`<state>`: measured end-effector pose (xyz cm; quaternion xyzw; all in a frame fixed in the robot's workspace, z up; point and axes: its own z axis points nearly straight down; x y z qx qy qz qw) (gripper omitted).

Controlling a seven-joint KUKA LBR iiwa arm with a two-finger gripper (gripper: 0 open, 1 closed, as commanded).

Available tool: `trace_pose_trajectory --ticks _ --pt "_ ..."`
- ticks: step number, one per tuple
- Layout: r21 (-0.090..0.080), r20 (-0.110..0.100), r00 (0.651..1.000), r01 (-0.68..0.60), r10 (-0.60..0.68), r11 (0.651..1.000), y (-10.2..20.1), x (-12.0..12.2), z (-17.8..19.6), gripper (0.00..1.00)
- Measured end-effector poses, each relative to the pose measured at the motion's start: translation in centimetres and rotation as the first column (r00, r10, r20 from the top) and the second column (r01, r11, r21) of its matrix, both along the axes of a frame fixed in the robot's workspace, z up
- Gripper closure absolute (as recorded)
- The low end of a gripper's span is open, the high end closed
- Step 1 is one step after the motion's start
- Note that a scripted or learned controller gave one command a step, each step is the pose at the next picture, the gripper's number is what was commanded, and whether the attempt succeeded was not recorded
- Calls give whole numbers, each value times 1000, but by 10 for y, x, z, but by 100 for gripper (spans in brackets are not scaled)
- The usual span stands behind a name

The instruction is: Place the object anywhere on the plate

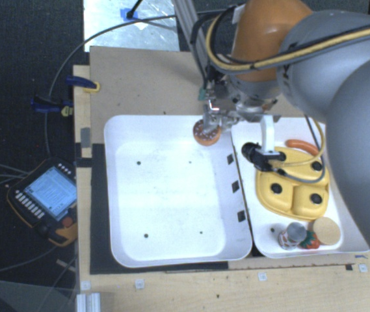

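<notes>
My gripper hangs over the far right corner of the left bin, under the orange wrist band. A small brown round object, like a little ring-shaped pastry, sits right at the fingertips, and the fingers look closed on its upper edge. The yellow plate, with several dark dots on it, lies in the right bin, to the right of the gripper and nearer the front. The arm's grey body covers the plate's right side.
An orange carrot-like piece lies behind the plate. A tan disc and a small grey, red and green item sit at the right bin's front. A black cable fitting hangs over the plate's far edge.
</notes>
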<state>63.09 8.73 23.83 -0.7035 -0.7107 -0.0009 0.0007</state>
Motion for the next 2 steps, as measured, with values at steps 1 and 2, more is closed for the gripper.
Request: trace_pose_trajectory --ticks 1,2 --pt "1 3 1000 -1 1 1000 55 5 3 100" --pt "-1 -1 1000 3 -3 1000 88 3 -25 100"
